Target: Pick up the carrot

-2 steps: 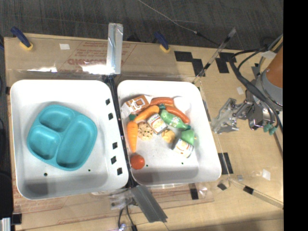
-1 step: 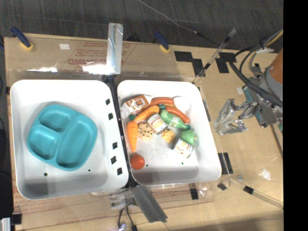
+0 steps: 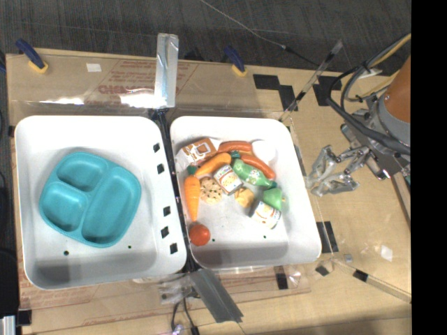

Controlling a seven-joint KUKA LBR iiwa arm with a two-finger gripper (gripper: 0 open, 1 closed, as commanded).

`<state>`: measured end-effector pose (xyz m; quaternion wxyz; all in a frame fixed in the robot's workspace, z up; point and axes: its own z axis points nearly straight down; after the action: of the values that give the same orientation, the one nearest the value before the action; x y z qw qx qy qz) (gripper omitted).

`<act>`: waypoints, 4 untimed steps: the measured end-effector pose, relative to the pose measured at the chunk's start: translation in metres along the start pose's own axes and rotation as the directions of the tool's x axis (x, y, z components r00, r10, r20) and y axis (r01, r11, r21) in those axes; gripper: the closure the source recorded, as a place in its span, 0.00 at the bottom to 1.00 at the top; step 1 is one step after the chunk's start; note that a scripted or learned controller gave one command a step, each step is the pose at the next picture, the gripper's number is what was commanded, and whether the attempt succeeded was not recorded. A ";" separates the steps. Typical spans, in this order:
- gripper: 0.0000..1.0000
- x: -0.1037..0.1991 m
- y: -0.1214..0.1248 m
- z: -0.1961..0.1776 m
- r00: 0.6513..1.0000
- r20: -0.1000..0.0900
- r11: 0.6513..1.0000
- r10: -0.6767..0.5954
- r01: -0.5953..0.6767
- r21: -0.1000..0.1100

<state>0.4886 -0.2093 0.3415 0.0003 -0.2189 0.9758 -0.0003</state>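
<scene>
Carrot [image 3: 191, 195] lies at the right bin's [image 3: 302, 208] nine o'clock edge, long axis running twelve to six. Gripper [image 3: 334, 173], fingers spread and empty, hovers outside the bin; carrot lies toward its nine o'clock.

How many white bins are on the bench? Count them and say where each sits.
2. The left bin holds a teal divided plate. The right bin holds the carrot among a pile of toy food. The gripper hangs outside its right rim.
</scene>
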 end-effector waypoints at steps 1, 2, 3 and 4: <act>1.00 0.000 0.000 0.017 0.994 0.000 0.994 -0.110 0.110 0.000; 1.00 0.003 0.001 0.019 0.970 -0.001 0.970 -0.241 0.241 -0.001; 1.00 0.003 0.001 0.015 0.939 0.002 0.939 -0.345 0.345 0.002; 1.00 -0.001 0.000 0.022 0.891 0.000 0.891 -0.455 0.455 -0.001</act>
<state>0.4890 -0.2088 0.3198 0.0000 -0.4410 0.8975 0.0000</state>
